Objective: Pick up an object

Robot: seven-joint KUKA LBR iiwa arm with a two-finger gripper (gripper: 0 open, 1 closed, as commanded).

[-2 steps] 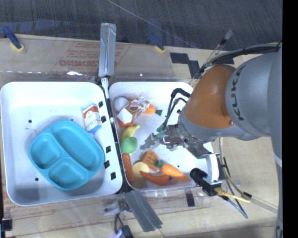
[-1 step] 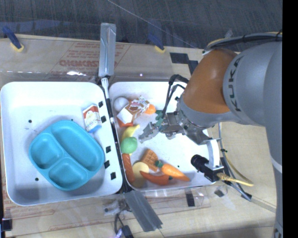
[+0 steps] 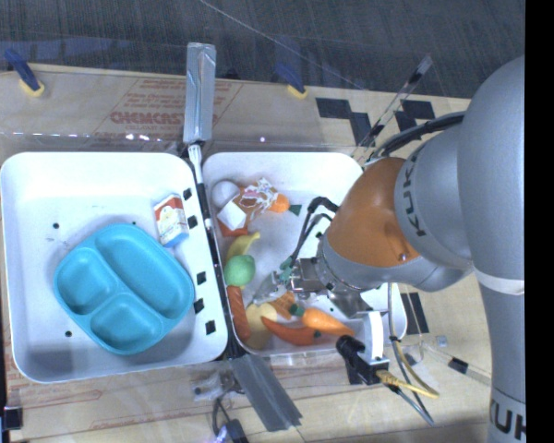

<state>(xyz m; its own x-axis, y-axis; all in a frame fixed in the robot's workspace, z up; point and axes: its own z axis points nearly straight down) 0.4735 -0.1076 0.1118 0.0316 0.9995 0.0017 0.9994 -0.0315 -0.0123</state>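
i see my gripper [image 3: 291, 280] low in the right bin [image 3: 351, 169], down among the toy food. i cannot tell how it is set, because the orange band [image 3: 379, 224] of the arm sits on top of it and hides most of it. i see nothing held.

the thing i would go for is the carrot [image 3: 325, 320]. it lies just below the gripper, near the front wall of the right bin. a long red piece [image 3: 291, 332] lies right under it, touching it. a green ball [image 3: 240, 270] sits just left of the gripper, and a yellow banana [image 3: 245, 243] is a bit above the ball.

here is what could go wrong, i think. the food is all packed close, so i may grab two things or just push them away. the carrot is smooth and pointy, so it could slip out. it is also close to the wall, so i could bump the wall.

the arm comes in from the right and bends down over the right bin, its wrist pointing down and left.

the left bin [image 3: 23, 247] has a blue tray [image 3: 120, 289] and a small carton [image 3: 170, 220], well away from the gripper.
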